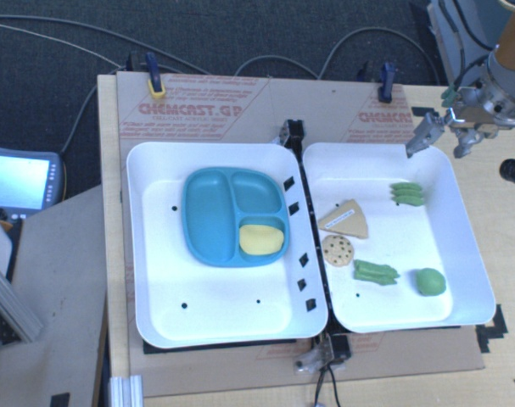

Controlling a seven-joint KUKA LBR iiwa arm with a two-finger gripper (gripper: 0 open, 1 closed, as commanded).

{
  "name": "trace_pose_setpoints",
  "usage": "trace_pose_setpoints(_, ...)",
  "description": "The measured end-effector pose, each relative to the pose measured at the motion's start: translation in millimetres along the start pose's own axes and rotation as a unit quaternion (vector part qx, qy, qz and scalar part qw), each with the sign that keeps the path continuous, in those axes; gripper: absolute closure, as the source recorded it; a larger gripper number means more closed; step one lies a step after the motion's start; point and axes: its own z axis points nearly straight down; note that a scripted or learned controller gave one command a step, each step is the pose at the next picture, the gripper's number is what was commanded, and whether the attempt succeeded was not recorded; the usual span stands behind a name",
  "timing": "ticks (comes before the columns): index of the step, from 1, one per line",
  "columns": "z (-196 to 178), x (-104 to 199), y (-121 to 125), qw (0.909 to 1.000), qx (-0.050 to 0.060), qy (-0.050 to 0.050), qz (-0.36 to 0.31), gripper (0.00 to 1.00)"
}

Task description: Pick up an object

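Toy food [407, 194] sits untouched in my right bin [469, 227]; my claw [445, 138] hangs spread wide above its far rim, grasping nothing.

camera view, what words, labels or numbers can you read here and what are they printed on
"CHEMCAST GP" in red, repeated, on the brown protective sheet under the bins, left of the middle clamp.
The same red print shows on the right part of the sheet, partly cut off and too blurred to read in full.
The smaller red lines under each logo are too small to read.
The handheld screen at the left edge glows, text unreadable.
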Motion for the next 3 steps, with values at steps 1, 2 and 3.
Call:
trace_pose_setpoints(1,49.5,-4.9,7.7,1.0000,0.003,0.001,0.000,0.00)
trace_pose_setpoints(2,104.4,6.0,7.4,1.0000,0.004,0.001,0.000,0.00)
trace_pose_setpoints(3,151.9,0.5,0.0,1.0000,0.004,0.001,0.000,0.00)
